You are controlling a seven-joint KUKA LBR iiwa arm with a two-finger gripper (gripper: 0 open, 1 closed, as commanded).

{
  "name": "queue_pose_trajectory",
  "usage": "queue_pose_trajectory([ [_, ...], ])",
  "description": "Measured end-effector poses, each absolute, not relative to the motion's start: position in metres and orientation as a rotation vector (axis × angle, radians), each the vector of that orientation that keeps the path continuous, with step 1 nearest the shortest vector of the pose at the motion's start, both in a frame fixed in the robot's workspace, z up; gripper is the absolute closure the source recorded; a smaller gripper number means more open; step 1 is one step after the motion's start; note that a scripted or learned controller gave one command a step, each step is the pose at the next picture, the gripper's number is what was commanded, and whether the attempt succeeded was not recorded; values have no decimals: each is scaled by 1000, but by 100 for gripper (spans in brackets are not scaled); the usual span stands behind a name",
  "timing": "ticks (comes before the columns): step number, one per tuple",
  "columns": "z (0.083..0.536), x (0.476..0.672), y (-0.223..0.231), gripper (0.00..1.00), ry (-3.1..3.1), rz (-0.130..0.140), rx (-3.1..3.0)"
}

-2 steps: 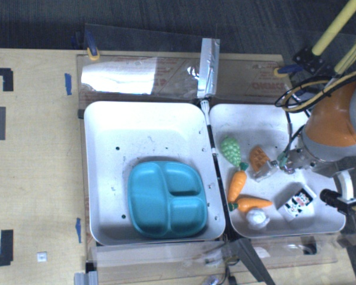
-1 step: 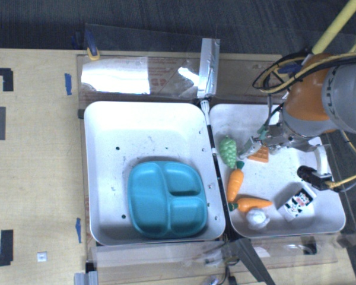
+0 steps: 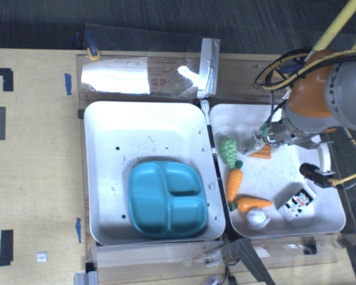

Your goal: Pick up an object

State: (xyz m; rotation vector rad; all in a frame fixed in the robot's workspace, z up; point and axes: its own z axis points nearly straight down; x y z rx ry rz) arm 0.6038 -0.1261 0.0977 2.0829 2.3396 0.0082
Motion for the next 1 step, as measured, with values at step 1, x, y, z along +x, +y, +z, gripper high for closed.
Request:
queue_pose_trajectory([
  [1,188,606,-58,100,2281,10,2152],
])
